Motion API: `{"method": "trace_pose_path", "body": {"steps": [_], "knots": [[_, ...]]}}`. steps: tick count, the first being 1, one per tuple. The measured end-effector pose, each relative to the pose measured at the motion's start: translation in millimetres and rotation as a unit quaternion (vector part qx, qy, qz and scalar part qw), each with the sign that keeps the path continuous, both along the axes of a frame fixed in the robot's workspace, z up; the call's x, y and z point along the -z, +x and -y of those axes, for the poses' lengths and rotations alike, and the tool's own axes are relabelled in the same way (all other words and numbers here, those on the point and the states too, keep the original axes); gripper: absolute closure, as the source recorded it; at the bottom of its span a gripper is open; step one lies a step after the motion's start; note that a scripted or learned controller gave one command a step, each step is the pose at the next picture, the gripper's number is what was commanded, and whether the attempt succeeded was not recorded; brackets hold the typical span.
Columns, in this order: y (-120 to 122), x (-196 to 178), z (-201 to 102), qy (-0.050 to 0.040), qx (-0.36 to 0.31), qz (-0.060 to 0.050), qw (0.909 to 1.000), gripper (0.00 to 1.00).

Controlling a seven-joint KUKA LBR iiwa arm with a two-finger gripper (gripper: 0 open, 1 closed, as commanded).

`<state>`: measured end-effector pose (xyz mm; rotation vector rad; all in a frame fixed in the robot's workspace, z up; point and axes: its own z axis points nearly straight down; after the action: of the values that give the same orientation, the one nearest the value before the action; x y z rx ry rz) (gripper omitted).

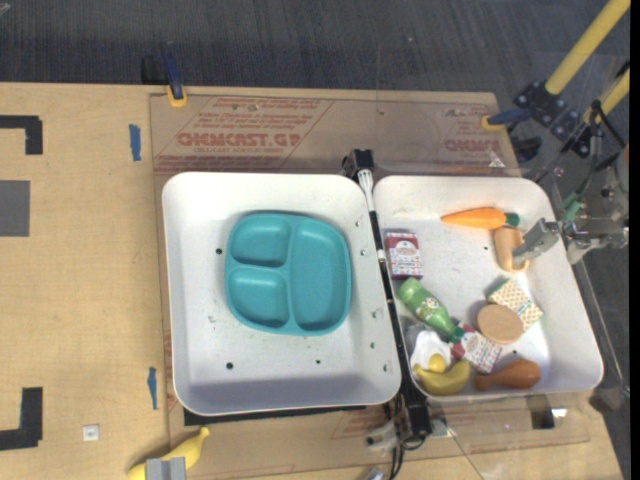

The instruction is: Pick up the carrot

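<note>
The orange carrot (476, 218) with a green top lies on its side near the far edge of the right bin (568, 290), its green end pointing right. My gripper (538, 239) comes in over that bin's right rim, a little to the right of and nearer than the carrot. It hangs just beside a hot dog (508, 249) and is apart from the carrot.
The right bin also holds a small red box (403, 253), a green bottle (427, 308), a banana (444, 377), a round cookie (499, 323), a patterned cracker (517, 299) and a brown piece (511, 373). A teal divided plate (290, 272) lies in the left bin (190, 298).
</note>
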<state>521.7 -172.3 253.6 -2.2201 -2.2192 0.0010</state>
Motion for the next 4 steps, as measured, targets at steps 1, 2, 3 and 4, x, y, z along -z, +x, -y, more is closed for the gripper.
{"method": "trace_pose_path", "body": {"steps": [1,2,3,4], "knots": [[72,23,21,-0.0018,-0.015,0.002,0.9999,0.00],[144,127,46,0.0031,0.002,-0.005,1.0000,0.00],[124,166,17,-0.0017,-0.024,0.005,0.9997,0.00],[137,167,6,-0.0075,0.081,-0.022,0.9964,0.00]]}}
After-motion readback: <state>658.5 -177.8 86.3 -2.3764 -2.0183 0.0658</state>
